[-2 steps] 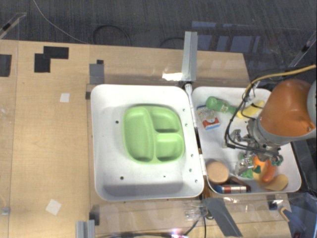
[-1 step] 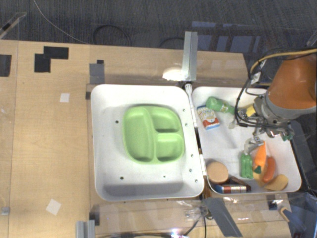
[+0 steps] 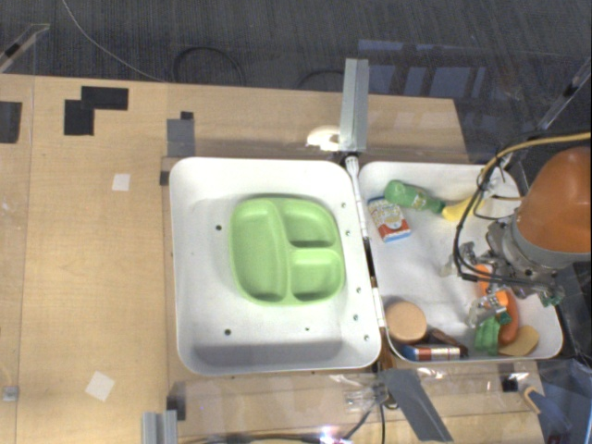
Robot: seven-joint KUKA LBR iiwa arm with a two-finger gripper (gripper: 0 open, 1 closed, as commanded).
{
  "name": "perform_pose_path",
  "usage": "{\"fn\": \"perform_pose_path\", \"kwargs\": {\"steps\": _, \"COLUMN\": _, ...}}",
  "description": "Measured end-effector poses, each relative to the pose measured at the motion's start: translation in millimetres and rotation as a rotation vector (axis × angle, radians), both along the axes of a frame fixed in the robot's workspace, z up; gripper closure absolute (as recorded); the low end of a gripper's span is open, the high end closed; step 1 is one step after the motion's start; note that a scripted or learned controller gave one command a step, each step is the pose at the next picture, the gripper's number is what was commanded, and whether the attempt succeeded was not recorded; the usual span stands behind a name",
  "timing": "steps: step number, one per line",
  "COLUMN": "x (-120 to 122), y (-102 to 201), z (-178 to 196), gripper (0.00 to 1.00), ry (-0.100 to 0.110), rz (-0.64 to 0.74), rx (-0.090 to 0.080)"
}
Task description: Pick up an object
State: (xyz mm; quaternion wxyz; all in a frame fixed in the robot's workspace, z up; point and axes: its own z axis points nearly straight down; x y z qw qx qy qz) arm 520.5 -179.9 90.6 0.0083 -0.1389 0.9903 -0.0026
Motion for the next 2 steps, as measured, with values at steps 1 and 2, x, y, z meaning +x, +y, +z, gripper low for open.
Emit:
{"fn": "perform_pose_path", "kwargs": {"steps": 1, "x": 6.7, "y": 1.3, "z": 15.4, "gripper": 1.0, "ry": -0.02, "rz": 0.008, "rx": -0.004}}
{"fn": "perform_pose_path", "kwargs": {"steps": 2, "x": 34.6, "y": 29.4, "z": 156.8, "gripper": 1.0, "ry": -0.001, "rz": 0.233, "rx": -0.005}}
